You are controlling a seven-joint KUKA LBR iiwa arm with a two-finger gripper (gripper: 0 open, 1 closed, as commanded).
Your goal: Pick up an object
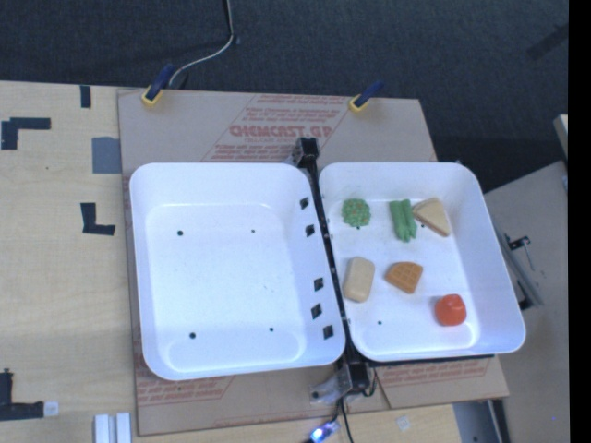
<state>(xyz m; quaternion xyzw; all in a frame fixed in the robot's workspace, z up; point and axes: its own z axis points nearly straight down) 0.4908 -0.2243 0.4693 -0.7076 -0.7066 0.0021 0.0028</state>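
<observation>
**A:** Pale wooden bench [55, 275] below, cardboard sheet [277, 127] laid over it, two white bins on top. Nearest candidates?

**B:** Red round piece [451, 310] at 5 o'clock in the right bin [494, 257], close to the near wall. Probably awkward there, with little room on the wall side.

**A:** Next back?

**B:** Orange wedge [404, 276] near the centre, beige block [359, 279] at 8 o'clock. Both lying flat, apart from each other. Likely the easiest picks.

**A:** And furthest?

**B:** A row from 11 to 1 o'clock: green knobbly lump [356, 213], green strip [403, 220], tan wedge [433, 217]. Strip and wedge just beside each other, so riskier to separate.

**A:** Left bin [138, 247]?

**B:** Butted against the right one, seemingly the drop side.

**A:** Beyond the bins?

**B:** Two blue-and-yellow clamps [157, 86] on the cardboard's far edge, presumably pinning it against sliding. Dark carpet and a white cable [222, 17] behind.

**A:** Progress?

**B:** All six pieces resting on the bin floor, nothing lifted yet.
</observation>
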